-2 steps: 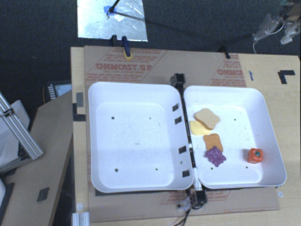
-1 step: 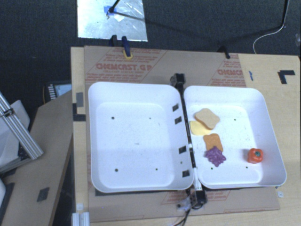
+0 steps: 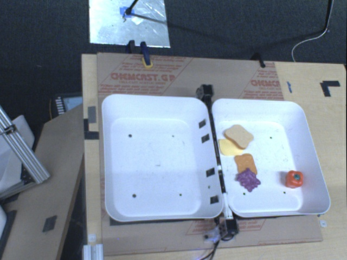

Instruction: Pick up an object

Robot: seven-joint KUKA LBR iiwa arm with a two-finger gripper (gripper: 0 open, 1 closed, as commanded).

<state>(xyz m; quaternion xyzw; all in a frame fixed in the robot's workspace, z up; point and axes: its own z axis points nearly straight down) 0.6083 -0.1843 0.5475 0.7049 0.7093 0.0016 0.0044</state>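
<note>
The right bin (image 3: 309, 140) holds several small toy foods. A tan bread slice (image 3: 239, 136) lies near the bin's left wall, overlapping a yellow flat piece (image 3: 229, 148). Below them sits an orange-brown cracker-like piece (image 3: 246, 162), and a purple bunch of grapes (image 3: 248, 180) touches its lower edge. An orange-red round item with a green top (image 3: 293, 179) rests alone toward the bin's lower right.
The left bin (image 3: 116, 112) adjoins the right bin along a clipped middle seam (image 3: 214, 156). Both stand on a brown cardboard sheet (image 3: 173, 75) on the bench. A shiny metal plate (image 3: 129, 15) lies on the dark floor behind. An aluminium bar (image 3: 21, 150) leans at far left.
</note>
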